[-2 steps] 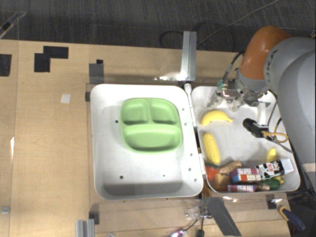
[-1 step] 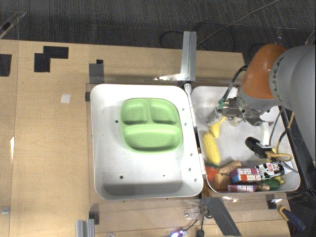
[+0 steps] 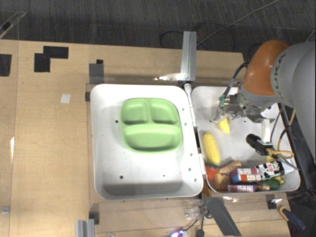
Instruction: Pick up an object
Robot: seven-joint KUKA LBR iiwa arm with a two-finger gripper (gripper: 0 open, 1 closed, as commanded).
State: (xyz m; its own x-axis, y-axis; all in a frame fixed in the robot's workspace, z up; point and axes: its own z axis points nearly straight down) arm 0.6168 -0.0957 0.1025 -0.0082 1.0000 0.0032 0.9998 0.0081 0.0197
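Two shallow white bins are set side by side on the bench [image 3: 44, 147]. In the left bin [image 3: 106, 181] a green divided plate [image 3: 150, 125] is laid flat towards the far side, with two small compartments at the far edge and one wide compartment nearer the camera.

In the right bin [image 3: 237, 137] several things are kept. A corn cob [image 3: 212, 148] is laid close to the wall shared with the left bin. Along the near edge a heap is gathered: an orange-red piece [image 3: 211, 172], a brown piece [image 3: 229, 168], a printed box [image 3: 247, 174], a black-and-white carton [image 3: 270, 169] and a green piece [image 3: 274, 183].

A small yellow piece [image 3: 224, 127] is found in the far half of the right bin, just beyond the corn cob and apart from it. Its long axis is run roughly from the far side to the near side, slightly tilted, much as the cob's is.

The hand [image 3: 226, 111] is placed directly above the yellow piece, at its far end. Whether contact is made cannot be told, nor whether the hand is open or closed. The arm [image 3: 291, 73] is brought in from the right.
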